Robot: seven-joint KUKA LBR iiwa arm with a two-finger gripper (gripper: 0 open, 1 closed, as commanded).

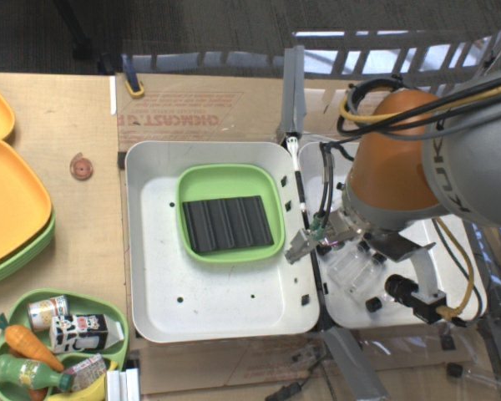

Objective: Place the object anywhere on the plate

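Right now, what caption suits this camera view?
Robot arm over right bin; dark ridged object on green plate in left bin.

Dark grey carpet floor – wooden bench – cardboard sheet beneath bins.

Two white bins, one green plate, one dark ridged block, one green bowl of toy food.

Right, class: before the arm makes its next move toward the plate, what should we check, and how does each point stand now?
1. Green plate sits inside the left bin: ok.
2. Dark ribbed slab already lies on the plate: ok.
3. Arm hangs over the right bin: ok.
4. Hand open or shut: cannot tell.
5. Object between its fingers: cannot tell.
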